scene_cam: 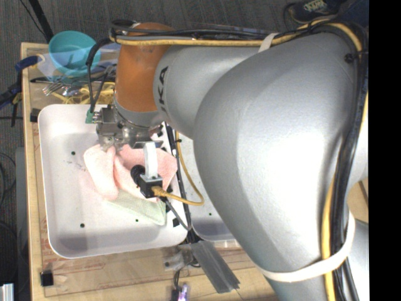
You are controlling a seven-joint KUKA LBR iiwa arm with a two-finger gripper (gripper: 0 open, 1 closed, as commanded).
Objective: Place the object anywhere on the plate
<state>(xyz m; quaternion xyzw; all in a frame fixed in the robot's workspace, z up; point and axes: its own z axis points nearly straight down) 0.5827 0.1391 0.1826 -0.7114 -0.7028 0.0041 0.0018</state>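
My gripper [111, 144] hangs low over the left white bin [62, 231], under the orange band of the arm. Directly beneath and around it lies a pink plate [99, 168], partly covered by the wrist and its black cable fitting. A pale green flat object [141, 209] lies against the pink plate's near edge, toward the bin's front right. The arm hides whatever sits right under the gripper.
The grey arm [269, 137] covers most of the right bin [216, 231]. Behind the left bin stand a teal bowl [72, 49] and a clutter of yellow and metal items [66, 91]. A yellow cable [185, 199] loops beside the wrist.
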